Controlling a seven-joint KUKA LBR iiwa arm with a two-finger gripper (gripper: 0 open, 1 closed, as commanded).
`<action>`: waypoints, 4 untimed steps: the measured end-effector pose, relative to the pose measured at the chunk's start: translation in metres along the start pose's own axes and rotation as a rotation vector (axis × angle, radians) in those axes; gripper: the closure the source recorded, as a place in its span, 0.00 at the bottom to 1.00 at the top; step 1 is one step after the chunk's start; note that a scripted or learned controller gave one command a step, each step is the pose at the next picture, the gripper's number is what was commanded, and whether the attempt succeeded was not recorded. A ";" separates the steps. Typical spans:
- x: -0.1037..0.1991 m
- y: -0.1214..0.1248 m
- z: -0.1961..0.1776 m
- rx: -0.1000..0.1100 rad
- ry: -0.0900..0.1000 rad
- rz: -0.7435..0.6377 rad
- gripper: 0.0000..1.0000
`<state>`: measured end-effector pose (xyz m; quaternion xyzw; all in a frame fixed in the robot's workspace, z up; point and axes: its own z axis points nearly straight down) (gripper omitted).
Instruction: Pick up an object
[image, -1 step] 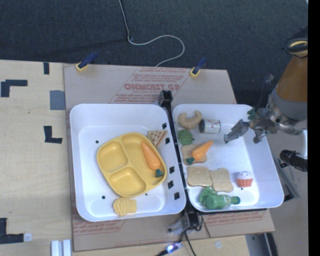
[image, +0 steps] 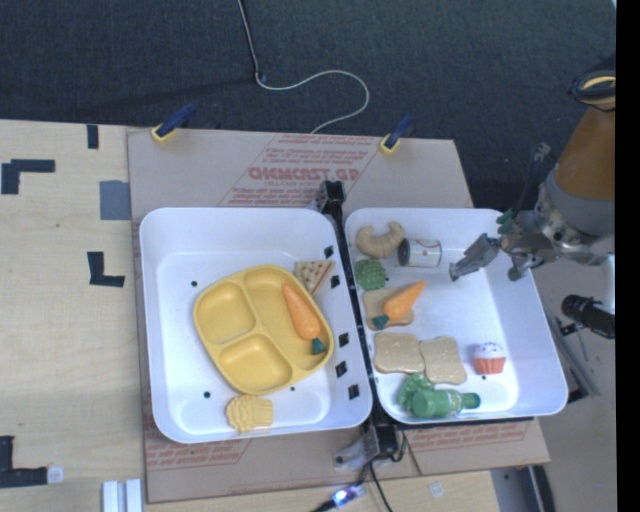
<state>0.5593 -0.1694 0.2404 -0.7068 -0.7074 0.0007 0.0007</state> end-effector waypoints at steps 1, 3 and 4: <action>-0.003 -0.001 0.044 0.004 0.000 0.000 0.00; 0.009 -0.007 0.151 0.004 0.001 0.000 0.00; 0.009 -0.006 0.137 0.001 0.001 -0.001 1.00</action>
